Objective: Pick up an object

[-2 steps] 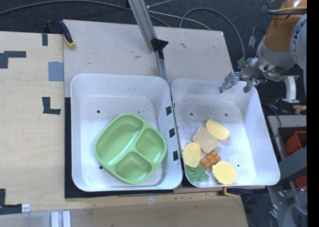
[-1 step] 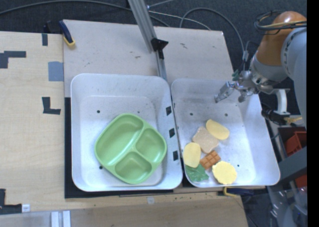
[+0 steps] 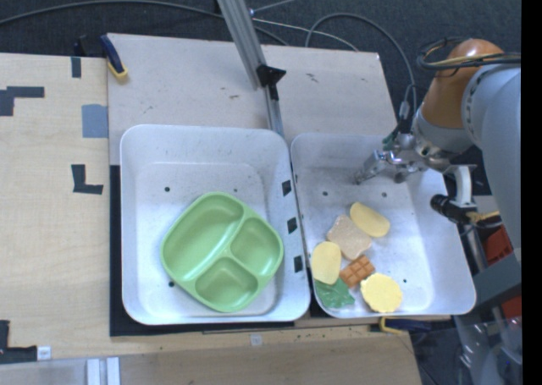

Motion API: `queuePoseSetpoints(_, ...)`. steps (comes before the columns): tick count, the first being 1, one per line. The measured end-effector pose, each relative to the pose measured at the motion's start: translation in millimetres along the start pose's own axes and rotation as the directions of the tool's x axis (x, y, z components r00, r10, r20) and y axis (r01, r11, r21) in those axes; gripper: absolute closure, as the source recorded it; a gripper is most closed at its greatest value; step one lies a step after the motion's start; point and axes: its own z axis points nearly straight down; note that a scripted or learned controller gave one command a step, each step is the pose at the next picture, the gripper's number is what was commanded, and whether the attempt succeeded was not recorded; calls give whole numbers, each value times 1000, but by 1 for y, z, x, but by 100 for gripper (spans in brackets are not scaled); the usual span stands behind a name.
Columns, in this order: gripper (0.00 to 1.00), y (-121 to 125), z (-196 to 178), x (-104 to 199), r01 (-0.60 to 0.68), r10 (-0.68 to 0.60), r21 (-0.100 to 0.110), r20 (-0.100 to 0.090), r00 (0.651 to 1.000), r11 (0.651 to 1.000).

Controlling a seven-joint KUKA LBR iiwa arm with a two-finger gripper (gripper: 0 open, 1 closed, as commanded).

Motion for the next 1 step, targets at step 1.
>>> queuePoseSetpoints(1, 100, 1, -12, 0, 1, -1, -1, 0, 1000, 1000)
